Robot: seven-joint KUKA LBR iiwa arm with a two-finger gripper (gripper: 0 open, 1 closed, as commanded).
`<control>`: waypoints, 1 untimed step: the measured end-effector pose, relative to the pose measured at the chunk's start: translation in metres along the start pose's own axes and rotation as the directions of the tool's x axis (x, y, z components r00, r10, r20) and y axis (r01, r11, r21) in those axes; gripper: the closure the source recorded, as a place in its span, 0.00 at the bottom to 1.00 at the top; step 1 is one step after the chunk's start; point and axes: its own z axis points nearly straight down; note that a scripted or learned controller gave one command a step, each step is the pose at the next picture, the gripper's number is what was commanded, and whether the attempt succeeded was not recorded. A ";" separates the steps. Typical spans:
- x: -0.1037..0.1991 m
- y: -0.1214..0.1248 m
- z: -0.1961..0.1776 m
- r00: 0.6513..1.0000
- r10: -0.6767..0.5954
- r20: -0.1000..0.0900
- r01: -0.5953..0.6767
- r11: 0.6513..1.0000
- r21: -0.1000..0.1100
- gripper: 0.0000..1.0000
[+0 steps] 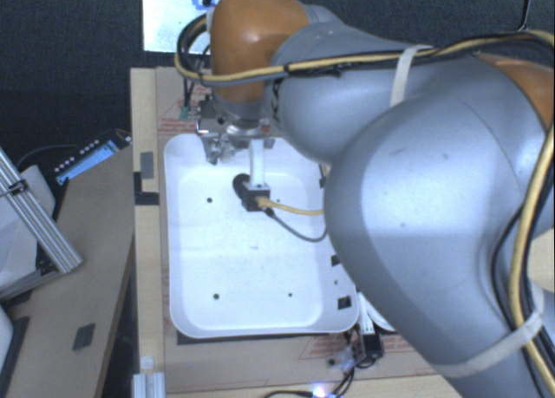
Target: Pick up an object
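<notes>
My gripper (234,149) hangs over the far end of the left white bin (186,240), under the orange wrist band (247,28). Just below it a small dark block (251,193) rests near the bin floor, with a yellow and grey cable (295,214) running off to the right. Whether that block belongs to the gripper I cannot tell. I see no loose object on the visible part of the bin floor, only a few small dark dots (217,295). The grey arm (434,197) hides the right bin and the left bin's right edge.
A wooden bench edge (147,214) runs along the bin's left side. A metal rail (39,231) and a dark flat device (87,158) lie further left. A white sheet (173,6) hangs at the back. Wires and a connector (364,349) sit by the bin's near right corner.
</notes>
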 end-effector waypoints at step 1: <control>-0.051 -0.022 -0.007 1.000 0.007 0.002 -0.007 1.000 0.004 1.00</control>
